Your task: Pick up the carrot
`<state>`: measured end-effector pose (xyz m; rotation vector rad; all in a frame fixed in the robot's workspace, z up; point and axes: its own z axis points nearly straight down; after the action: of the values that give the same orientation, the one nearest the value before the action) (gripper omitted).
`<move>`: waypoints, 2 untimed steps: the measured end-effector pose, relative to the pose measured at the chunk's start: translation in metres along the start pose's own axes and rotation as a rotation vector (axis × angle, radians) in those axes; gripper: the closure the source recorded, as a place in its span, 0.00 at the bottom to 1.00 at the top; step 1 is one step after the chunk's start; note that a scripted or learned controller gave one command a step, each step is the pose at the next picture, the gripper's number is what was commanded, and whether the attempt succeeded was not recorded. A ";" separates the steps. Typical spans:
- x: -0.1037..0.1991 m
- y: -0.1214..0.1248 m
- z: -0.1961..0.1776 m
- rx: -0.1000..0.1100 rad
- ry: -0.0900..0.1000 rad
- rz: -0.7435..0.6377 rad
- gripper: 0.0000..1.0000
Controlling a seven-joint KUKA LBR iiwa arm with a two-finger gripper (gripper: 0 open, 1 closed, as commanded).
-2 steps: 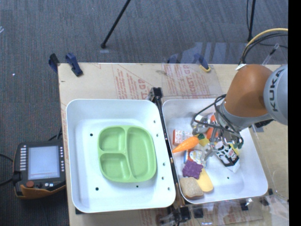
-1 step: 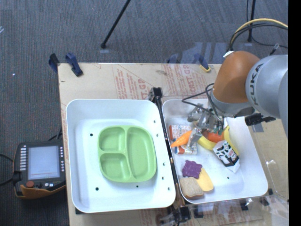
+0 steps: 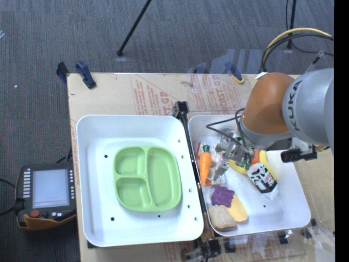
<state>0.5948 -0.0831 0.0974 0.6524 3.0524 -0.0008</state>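
Where bins meet, carrot (image 3: 204, 167) just left of gripper (image 3: 221, 165)

Grey arm (image 3: 311, 105) marked KUKA, an orange band (image 3: 268, 103) above the wrist, yellow-black cables looping behind.

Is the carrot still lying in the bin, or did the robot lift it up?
Lying in the bin. The carrot rests on the floor of the right bin, by its left wall. The gripper is just beside it, not around it.

The grey metal arm (image 3: 311, 105) with its orange band (image 3: 268, 105) reaches in from the right, bent downward at the wrist, its claw (image 3: 222, 160) pointing left and low.
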 end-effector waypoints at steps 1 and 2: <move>-0.003 -0.003 0.001 0.004 0.005 0.282 0.00; 0.053 0.071 -0.096 -0.004 0.011 0.162 0.00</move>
<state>0.5741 0.0040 0.1928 0.8999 2.9990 0.0114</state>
